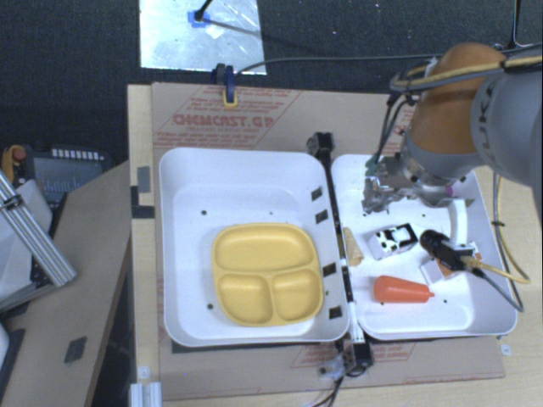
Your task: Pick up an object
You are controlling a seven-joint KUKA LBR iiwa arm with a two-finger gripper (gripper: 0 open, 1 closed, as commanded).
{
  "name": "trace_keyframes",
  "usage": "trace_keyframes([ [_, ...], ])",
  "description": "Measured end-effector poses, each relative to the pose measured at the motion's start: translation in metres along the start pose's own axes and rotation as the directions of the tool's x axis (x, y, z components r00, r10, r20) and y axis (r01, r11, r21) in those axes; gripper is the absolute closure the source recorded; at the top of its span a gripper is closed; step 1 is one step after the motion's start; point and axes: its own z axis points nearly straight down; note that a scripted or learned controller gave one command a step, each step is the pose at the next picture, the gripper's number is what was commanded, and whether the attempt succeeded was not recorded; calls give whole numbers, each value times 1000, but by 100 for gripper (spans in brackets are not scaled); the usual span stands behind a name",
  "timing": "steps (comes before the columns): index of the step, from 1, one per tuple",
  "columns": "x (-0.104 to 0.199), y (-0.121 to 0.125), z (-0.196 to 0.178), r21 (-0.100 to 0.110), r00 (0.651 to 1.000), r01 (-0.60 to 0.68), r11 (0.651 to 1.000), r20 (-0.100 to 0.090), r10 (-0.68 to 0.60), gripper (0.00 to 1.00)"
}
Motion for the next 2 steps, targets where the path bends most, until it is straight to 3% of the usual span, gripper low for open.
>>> trace_keyframes([
  [1,53,-6,-13,-3,1000,1,1000,0,-1,100],
  [2,99,-28,-19,-1,1000,1,1000,-1,-1,100],
])
